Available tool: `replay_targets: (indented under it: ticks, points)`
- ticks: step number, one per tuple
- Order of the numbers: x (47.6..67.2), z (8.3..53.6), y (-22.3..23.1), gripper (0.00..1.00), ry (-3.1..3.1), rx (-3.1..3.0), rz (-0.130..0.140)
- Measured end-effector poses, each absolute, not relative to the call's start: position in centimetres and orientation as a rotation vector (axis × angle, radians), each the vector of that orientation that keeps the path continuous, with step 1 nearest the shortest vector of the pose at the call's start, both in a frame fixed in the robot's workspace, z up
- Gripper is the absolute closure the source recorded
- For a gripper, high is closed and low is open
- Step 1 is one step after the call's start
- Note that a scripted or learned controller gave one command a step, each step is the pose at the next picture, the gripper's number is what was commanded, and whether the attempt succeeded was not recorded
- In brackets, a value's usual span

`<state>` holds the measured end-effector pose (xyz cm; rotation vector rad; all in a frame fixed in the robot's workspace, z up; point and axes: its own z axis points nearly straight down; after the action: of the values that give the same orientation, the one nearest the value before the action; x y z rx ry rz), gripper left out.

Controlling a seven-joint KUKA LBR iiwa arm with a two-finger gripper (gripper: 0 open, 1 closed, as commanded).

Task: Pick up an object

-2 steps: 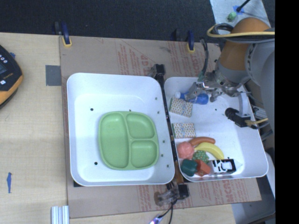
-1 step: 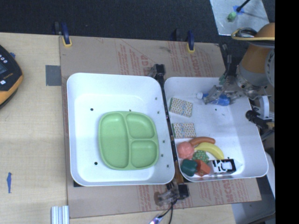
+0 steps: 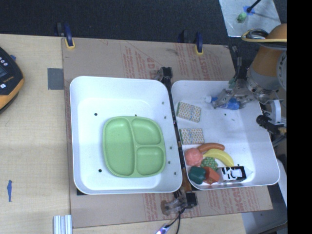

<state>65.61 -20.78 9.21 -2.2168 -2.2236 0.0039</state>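
Note:
My gripper (image 3: 228,99) hangs low over the far part of the right bin (image 3: 253,130), reaching in from the right. A small blue object (image 3: 233,104) lies right under or against it; whether it is held is unclear. Two patterned square pads (image 3: 188,111) (image 3: 192,135) lie along the bin's left wall. At the near left corner sits a heap: a reddish sausage (image 3: 211,147), a yellow banana (image 3: 218,156), a pink ball (image 3: 193,156), a dark green pepper (image 3: 197,174), an orange piece (image 3: 212,175) and a black-and-white item (image 3: 233,172).
The left bin (image 3: 83,130) holds a light green divided plate (image 3: 133,146). A yellow and black device (image 3: 7,82) lies at the bench's left edge. Clamps (image 3: 198,42) stand behind the bins. The arm's grey body (image 3: 265,65) rises at the far right.

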Motion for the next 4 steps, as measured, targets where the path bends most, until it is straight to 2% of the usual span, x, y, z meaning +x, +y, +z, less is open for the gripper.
replay_targets:
  ticks: [4]
  points:
    - [65.62,9.22,-21.15,0.0,-2.226,-2.216,0.004]
